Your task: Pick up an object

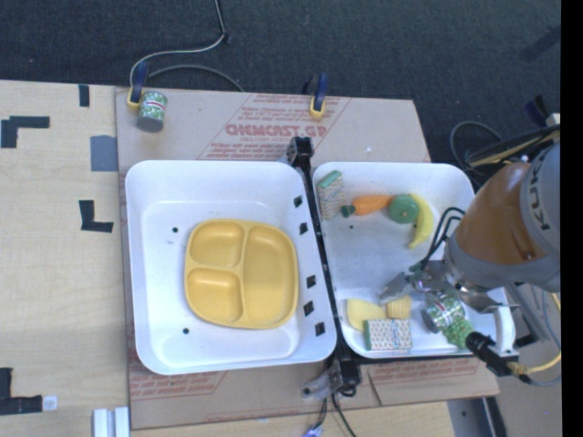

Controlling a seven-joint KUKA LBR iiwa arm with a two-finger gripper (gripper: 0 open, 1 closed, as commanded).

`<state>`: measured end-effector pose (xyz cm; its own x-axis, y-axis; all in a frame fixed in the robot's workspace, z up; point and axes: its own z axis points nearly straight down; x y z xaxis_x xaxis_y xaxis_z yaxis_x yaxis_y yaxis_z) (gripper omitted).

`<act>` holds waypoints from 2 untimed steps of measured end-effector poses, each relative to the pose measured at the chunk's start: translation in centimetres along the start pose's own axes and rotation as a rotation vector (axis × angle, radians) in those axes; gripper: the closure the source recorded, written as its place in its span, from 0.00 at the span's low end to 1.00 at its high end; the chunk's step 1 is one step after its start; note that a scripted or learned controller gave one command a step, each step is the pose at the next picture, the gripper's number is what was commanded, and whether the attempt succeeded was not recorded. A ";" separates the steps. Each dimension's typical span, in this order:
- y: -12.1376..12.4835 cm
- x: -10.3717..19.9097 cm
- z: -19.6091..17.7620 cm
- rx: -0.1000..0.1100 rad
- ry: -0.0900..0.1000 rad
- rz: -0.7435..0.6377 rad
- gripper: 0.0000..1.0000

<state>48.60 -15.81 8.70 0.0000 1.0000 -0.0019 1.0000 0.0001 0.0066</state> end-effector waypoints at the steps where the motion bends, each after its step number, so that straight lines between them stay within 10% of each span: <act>1: 0.1 0.1 -1.0 0.000 0.002 -0.001 1.00; 2: -0.1 6.9 -9.7 0.007 0.002 -0.002 1.00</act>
<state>48.42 -8.89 18.43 -0.0024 1.0000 0.0006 1.0000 0.0024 -0.0001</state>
